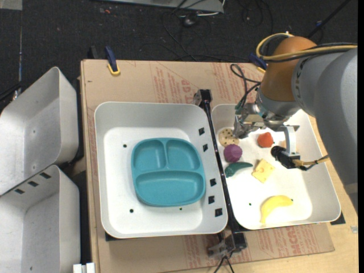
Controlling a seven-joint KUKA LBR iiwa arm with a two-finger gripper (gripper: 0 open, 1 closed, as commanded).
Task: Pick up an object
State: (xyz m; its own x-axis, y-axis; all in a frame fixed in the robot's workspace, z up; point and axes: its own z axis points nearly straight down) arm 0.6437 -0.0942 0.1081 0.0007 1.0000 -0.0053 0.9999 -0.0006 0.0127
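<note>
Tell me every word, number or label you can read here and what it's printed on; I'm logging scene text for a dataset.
Red print runs across the brown board under the bins, at its top and along its bottom right edge: too faint and blurred to read.
Small black markers on the left bin: no legible characters.
The teal tray, the food items and the arm: no readable text.

A teal plastic divided tray (168, 172) lies flat in the left shallow white bin (108, 152). Both bins sit on a brown cardboard-covered bench (170, 81). Two empty-looking white tubs (34, 129) stand off the bench's left side.
</note>
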